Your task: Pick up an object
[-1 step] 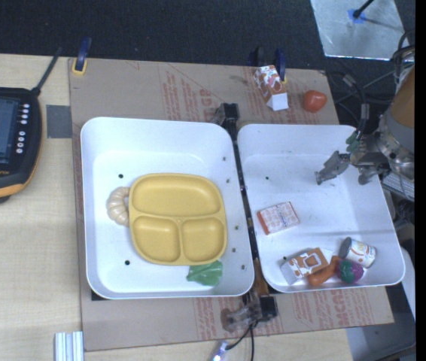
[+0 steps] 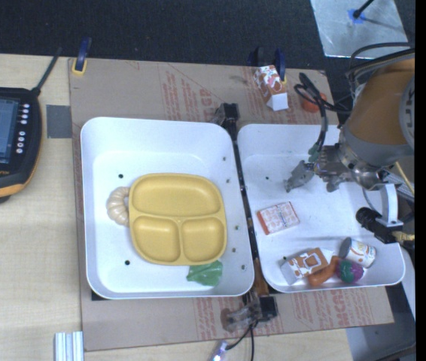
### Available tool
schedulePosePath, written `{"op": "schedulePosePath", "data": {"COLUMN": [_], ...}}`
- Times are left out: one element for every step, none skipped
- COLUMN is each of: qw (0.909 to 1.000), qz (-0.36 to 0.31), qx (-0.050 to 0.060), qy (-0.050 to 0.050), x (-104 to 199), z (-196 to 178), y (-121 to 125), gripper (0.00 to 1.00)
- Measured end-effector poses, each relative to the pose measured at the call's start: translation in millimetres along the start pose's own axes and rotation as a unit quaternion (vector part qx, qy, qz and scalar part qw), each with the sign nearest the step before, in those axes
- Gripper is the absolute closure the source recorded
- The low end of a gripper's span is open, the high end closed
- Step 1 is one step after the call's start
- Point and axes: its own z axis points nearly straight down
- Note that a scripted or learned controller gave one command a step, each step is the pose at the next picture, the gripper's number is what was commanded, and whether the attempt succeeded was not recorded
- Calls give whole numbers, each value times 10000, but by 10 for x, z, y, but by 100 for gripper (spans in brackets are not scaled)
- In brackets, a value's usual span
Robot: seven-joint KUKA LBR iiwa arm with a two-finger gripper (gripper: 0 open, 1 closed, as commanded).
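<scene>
Grey gripper hovers spread over the right bin, gripping nothing; closing here risks missing the small carton nearer the front edge

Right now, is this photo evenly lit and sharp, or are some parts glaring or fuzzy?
Camera view: the white bins are bright, nearly washed out; the floor above the bench is dark, save one pale patch; the yellow tray looks fairly crisp; the tool and small items beside it are soft and hard to read.
</scene>
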Motion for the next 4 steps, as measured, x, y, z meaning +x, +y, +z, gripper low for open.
{"op": "schedulePosePath", "data": {"qw": [10000,10000,10000,10000], "qz": [2,5,14,19], "qx": [1,-40,-24,-11], "qy": [2,2,1,10], "x": [283,-283,-610,-397], "z": [466,595,409,-39], "y": [-117,-692,507,185], "gripper": [0,0,0,0]}}
